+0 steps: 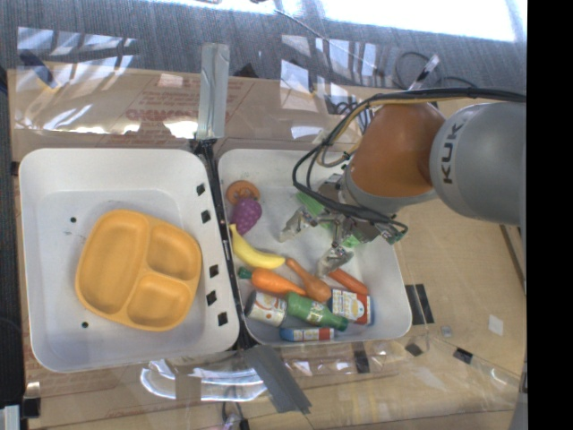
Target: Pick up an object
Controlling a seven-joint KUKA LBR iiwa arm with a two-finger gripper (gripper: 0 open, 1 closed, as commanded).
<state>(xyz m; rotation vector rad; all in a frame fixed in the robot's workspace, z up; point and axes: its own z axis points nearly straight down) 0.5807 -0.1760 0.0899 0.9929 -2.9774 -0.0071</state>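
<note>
My gripper (pixel 315 240) hangs over the middle of the right bin (pixel 269 164), its two metal fingers spread apart with nothing between them. Just below and left of it lie a yellow banana (pixel 252 253), two orange carrots (pixel 277 283) (pixel 310 280) and a third carrot (pixel 349 281) under the right finger. A purple grape bunch (pixel 247 213) and a brown round piece (pixel 243 191) sit at the bin's left side. A green bottle (pixel 315 313) and small cartons (pixel 351 306) lie along the near wall. A green item (pixel 311 203) peeks out beside the wrist.
The left bin (pixel 45 177) holds a yellow divided plate (pixel 139 269). Black cables (pixel 313 164) loop from the orange-banded wrist (pixel 398 150) over the right bin's far side. Cardboard (pixel 116 106) lies behind both bins.
</note>
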